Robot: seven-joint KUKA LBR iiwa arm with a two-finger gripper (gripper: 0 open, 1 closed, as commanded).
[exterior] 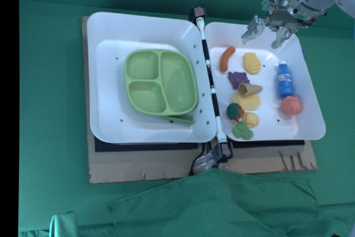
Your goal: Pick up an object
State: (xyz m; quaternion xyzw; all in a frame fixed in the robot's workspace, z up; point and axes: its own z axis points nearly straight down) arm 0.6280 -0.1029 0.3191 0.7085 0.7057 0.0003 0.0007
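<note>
The left bin [105,36] held a green divided plate [161,82]. The right bin [310,119] carried toy food: a blue bottle [284,80], an orange sausage [227,58], yellow corn [251,62] and purple grapes [237,78]. The claw [266,35] hung open and empty above that bin's far edge.

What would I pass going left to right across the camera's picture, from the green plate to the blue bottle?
Green divided plate → orange sausage → yellow corn → blue bottle. The open pincer hangs above the corn, holding nothing.
</note>
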